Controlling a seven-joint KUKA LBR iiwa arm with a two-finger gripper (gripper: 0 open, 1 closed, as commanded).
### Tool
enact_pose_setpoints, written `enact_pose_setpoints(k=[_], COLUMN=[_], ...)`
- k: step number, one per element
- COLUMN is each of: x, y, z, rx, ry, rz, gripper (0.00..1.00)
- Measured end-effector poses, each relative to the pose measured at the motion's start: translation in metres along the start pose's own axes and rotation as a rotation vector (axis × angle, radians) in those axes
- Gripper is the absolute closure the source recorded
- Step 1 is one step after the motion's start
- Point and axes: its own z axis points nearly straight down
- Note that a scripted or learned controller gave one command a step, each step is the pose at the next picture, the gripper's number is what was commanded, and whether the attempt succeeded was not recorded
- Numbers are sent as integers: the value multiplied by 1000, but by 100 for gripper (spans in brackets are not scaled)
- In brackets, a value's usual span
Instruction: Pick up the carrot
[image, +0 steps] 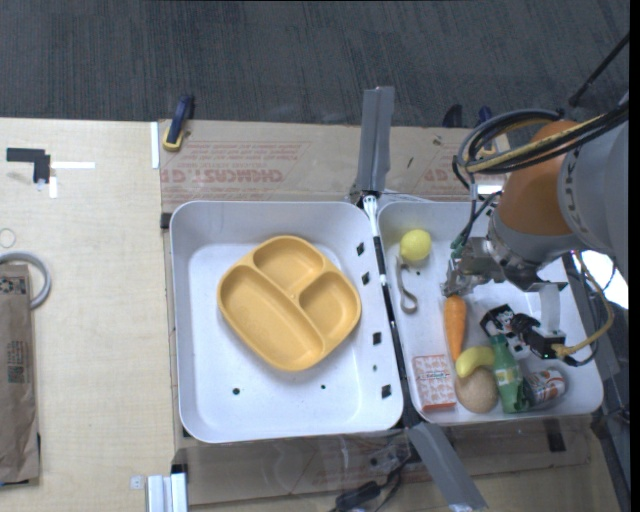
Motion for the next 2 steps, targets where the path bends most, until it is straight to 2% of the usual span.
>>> enact_pose_setpoints(k=[1, 2], x=[54, 65], y=[12, -16], z=[-145, -118], rx=[0, 1], ry=[-1, 0], rz=[29, -238], gripper=[100, 100])
